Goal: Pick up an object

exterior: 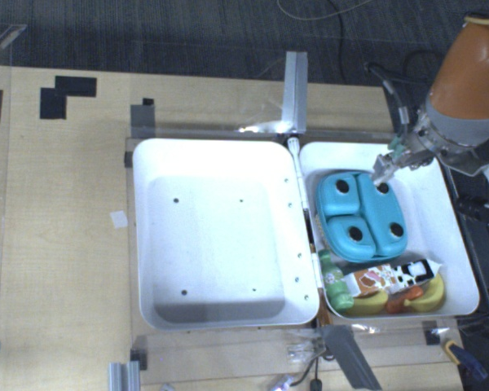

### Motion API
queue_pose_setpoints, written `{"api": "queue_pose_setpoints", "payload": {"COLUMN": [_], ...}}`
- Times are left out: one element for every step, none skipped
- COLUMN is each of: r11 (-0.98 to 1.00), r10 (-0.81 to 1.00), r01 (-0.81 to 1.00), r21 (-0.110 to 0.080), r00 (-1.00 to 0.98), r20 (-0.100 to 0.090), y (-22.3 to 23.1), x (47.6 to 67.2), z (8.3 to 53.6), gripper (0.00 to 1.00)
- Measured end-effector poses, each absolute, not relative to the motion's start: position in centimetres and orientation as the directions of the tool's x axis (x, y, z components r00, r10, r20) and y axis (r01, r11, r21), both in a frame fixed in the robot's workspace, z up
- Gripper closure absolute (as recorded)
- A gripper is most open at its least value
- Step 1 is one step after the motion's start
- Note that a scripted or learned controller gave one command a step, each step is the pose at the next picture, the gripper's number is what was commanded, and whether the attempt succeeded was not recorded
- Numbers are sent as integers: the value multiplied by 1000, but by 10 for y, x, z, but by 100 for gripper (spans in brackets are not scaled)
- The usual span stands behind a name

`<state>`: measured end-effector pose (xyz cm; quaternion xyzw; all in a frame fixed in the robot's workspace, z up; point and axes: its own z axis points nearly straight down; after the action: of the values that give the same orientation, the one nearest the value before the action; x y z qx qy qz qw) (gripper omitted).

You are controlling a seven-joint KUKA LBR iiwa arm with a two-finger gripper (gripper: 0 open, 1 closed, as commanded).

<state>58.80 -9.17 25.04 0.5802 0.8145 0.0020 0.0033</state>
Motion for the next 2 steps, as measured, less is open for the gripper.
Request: {"api": "queue_pose_setpoints", "payload": {"r11": [524, 660], "r10": [851, 751], "r01": [851, 751], "r21": [5, 5], "r00": [-524, -660], "r20": [-4, -5], "y": [-51, -50], "x": [606, 543], "z": [266, 283], "gripper": [100, 100]}}
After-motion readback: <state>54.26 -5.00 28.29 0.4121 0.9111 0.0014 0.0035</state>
